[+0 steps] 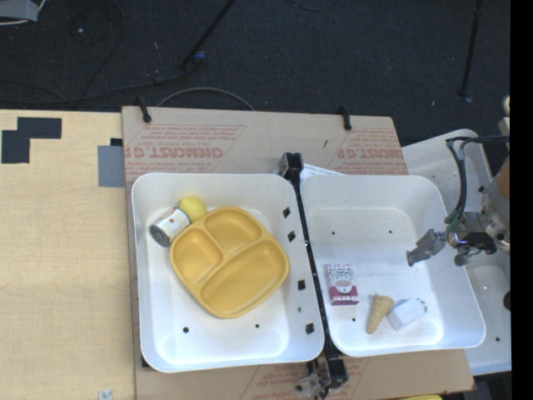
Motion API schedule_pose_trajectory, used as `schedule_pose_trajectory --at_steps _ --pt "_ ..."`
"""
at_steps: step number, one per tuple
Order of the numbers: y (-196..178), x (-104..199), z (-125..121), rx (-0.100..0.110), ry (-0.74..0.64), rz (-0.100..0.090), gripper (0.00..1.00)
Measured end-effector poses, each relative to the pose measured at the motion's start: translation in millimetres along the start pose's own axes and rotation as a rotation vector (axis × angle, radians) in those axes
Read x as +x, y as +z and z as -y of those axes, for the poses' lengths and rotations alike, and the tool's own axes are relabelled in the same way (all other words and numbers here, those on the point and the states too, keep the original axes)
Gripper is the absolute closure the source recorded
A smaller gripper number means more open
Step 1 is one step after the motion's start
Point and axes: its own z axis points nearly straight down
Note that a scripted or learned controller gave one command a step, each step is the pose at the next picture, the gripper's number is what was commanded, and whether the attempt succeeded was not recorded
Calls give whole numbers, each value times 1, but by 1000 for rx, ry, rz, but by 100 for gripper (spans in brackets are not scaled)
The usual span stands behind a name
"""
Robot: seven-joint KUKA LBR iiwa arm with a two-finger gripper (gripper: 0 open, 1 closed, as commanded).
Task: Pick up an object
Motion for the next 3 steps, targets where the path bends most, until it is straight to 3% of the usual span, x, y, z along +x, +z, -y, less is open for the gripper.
schedule_pose_trajectory --at_steps 1,3 --pt "-5 0 -2 -11 -3 3 0" --pt "111 -5 -9 -4 -3 -1 0"
